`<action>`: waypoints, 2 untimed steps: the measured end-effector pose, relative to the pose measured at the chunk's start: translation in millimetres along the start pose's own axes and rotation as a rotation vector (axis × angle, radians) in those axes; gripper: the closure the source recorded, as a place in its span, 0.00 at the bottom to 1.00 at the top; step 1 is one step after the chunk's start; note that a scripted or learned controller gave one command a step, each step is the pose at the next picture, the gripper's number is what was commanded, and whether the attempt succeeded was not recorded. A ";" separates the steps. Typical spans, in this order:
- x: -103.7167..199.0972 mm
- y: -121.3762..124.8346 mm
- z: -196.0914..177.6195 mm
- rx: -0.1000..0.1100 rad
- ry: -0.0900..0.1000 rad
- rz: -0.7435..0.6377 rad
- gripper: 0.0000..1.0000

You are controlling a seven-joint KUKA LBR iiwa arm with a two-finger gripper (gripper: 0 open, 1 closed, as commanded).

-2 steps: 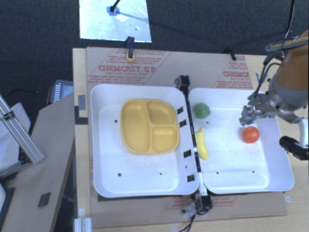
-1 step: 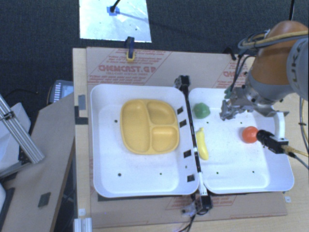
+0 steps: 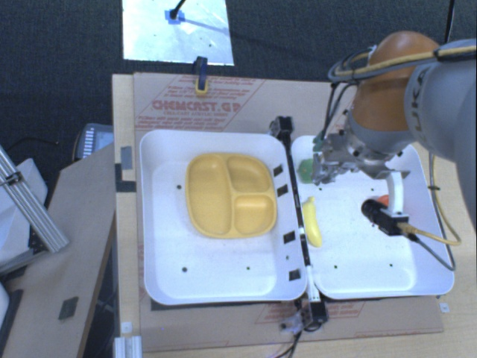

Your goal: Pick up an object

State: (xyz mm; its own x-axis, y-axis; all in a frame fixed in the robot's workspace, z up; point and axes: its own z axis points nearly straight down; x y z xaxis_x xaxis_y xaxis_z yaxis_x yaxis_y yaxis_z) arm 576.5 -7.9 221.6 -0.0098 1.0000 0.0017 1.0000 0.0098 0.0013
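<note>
A yellow banana [image 3: 312, 222] lies in the right bin [image 3: 373, 274] close to the divider. A green object [image 3: 305, 171] sits at that bin's upper left, partly hidden by the gripper [image 3: 322, 171], which hangs right beside or over it. A small orange-red object [image 3: 383, 201] peeks out near the arm's black fitting on the right. The gripper's underside is hidden by the wrist.
A yellow divided plate [image 3: 229, 195] rests in the left bin [image 3: 171, 267]. A black clamp strip [image 3: 294, 207] runs between the bins. The arm's black cable fitting [image 3: 381, 216] and yellow cable [image 3: 432, 239] hang over the right bin.
</note>
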 end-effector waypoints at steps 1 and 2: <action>52.4 12.8 -10.0 -0.002 0.001 -0.001 1.00; 106.5 6.6 -10.1 0.000 0.000 0.000 1.00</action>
